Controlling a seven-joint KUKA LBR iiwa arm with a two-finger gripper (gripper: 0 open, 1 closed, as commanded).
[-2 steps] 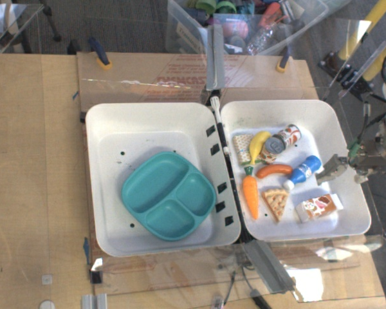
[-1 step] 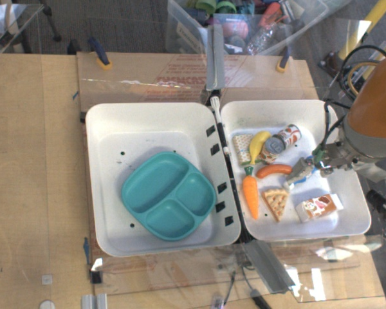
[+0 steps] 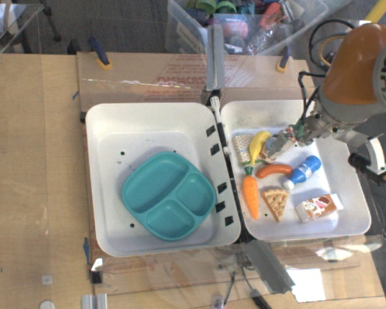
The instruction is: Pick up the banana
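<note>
The yellow banana (image 3: 257,145) lies in the right bin (image 3: 354,217), near its left wall, on top of a pale waffle-like piece. My gripper (image 3: 276,145) hangs low just to the banana's right, its tips close to the fruit. The grey arm with its orange band (image 3: 354,56) reaches in from the upper right. Nothing shows between the fingers.
Also in the right bin are a red sausage (image 3: 274,170), a carrot (image 3: 251,197), a pizza slice (image 3: 276,203), a blue and white bottle (image 3: 303,170) and a brown packet (image 3: 319,206). The left bin (image 3: 103,172) holds a teal divided plate (image 3: 168,195). A clear tub of toys (image 3: 244,8) stands behind.
</note>
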